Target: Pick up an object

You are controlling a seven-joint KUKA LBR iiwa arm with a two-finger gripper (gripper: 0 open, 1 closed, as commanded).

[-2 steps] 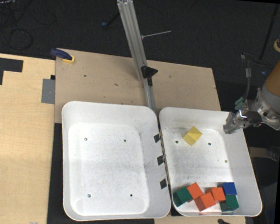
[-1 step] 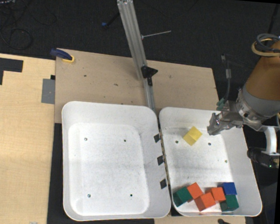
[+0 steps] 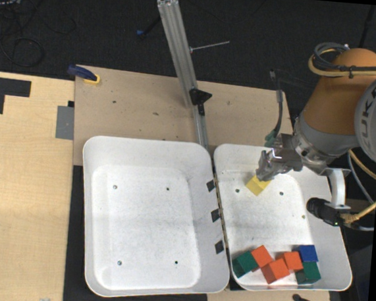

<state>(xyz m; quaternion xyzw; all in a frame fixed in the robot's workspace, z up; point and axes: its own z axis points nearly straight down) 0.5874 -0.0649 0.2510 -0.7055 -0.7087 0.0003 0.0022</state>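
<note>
The bench (image 3: pixel 146 103) carried two shallow white bins side by side. The left bin (image 3: pixel 107 165) was the larger in the view, and the right bin (image 3: pixel 336 260) held all the loose pieces. The grey arm (image 3: pixel 341 102) with its orange band reached in from the right, over the far part of the right bin.

At the near end of that bin lay a huddle of blocks: two orange blocks (image 3: pixel 276 264), two green blocks (image 3: pixel 245 262) and a blue block (image 3: pixel 308 253), packed close and touching one another. None of them looked disturbed, and they sat well apart from the arm.

The gripper (image 3: pixel 268 166) hung low over the far half of the right bin. Just beside and below its tip was a small yellow block (image 3: pixel 258 185), tilted on the bin floor or barely off it; which, I could not tell. Whether the tool was open, closed or pinching the block could not be made out either, as its tip was dark and small.

As a judgement, the approach seemed done and the yellow block was the likely target. A sure grasp and a clear lift were still left to show.
</note>
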